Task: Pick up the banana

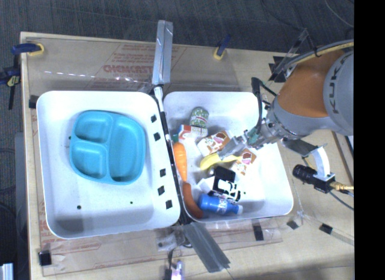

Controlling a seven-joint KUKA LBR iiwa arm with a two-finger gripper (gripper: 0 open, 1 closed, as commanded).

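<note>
We are seeing one banana (pixel 209 161) lying at seven o'clock of one gripper (pixel 231 146); we cannot tell its grip, two bins (pixel 51 212)

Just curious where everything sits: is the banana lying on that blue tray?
No, the banana lies in the right bin among other items, while the blue tray sits in the left bin.

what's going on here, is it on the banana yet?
The arm reaches in from the right, with its gripper low over the clutter in the right bin, right by the banana. Nothing visibly sits between its fingers, so no grasp is confirmed. Around the banana lie a carrot, a blue bottle, a small can and some packets. The left bin holds a blue divided tray.
</note>
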